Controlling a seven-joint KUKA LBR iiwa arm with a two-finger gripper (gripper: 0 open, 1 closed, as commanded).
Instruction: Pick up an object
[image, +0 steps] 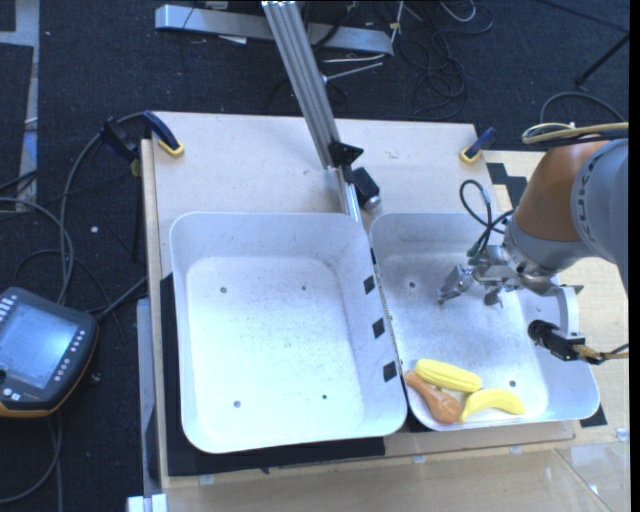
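At the right bin's near edge lie three toy foods: a yellow corn cob, a yellow banana to its right, and an orange carrot-like piece at its left. My gripper hangs over the middle of the right bin, well behind those items. Its fingers stand apart with nothing between them. The grey arm with its orange band comes in from the right.
The left bin is beside the right one, parted by a raised wall with black clips. A slanted metal pole rises behind the bins. A teach pendant lies off the bench at the left.
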